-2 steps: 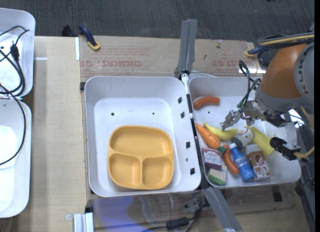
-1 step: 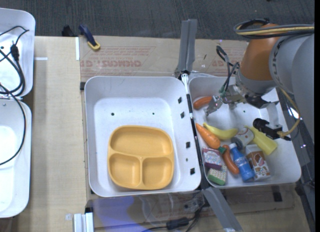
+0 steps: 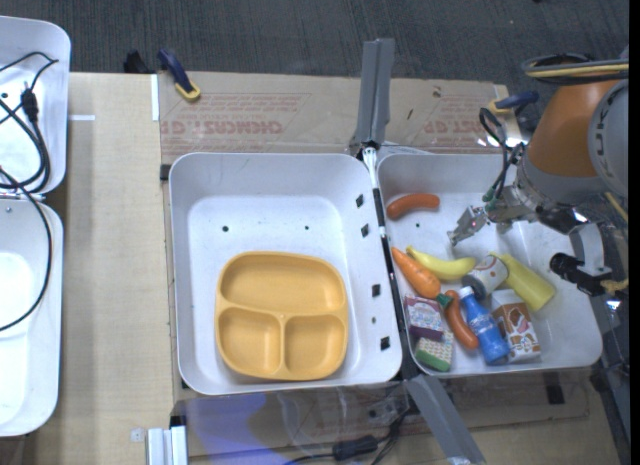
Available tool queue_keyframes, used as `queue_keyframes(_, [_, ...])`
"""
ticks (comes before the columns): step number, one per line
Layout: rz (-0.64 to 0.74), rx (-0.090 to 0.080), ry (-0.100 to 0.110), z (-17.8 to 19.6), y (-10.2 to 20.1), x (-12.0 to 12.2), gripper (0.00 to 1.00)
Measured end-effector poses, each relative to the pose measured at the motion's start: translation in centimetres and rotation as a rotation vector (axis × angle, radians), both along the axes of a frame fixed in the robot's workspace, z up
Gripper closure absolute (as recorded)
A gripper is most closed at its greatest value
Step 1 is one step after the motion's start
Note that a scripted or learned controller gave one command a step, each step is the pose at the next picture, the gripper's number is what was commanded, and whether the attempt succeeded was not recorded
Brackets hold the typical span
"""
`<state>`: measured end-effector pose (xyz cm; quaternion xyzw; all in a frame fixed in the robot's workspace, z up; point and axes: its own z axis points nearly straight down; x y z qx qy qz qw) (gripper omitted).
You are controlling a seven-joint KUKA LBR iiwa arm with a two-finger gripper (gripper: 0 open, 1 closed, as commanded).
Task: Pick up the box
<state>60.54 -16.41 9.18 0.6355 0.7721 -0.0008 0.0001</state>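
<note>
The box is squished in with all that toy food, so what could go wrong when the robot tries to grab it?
The box lies against the blue bottle in the right bin's corner, so the gripper might nudge or grab the bottle instead. A second carton lies nearby and could be picked by mistake. The banana sits between gripper and box.

Arm cut off by right edge, only orange band and wrist in sight. Gripper too small and dark to read. Box partly under blue bottle; its print too small to make out. Small carton label unreadable too. White tubs at left run off frame.
</note>
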Motion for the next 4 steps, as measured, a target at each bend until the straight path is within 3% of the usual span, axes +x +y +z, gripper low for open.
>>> queue_keyframes(1, [-0.176,-0.001,-0.001,0.0,4.5,5.4,0.0])
queue_keyframes(2, [-0.306,0.0,0.0,0.0,-1.7,2.0,0.0])
queue_keyframes(3, [-0.742,-0.001,0.0,0.1,-2.8,5.3,0.0])
queue_keyframes(4, [-0.64,0.0,0.001,0.0,0.5,-0.1,0.0])
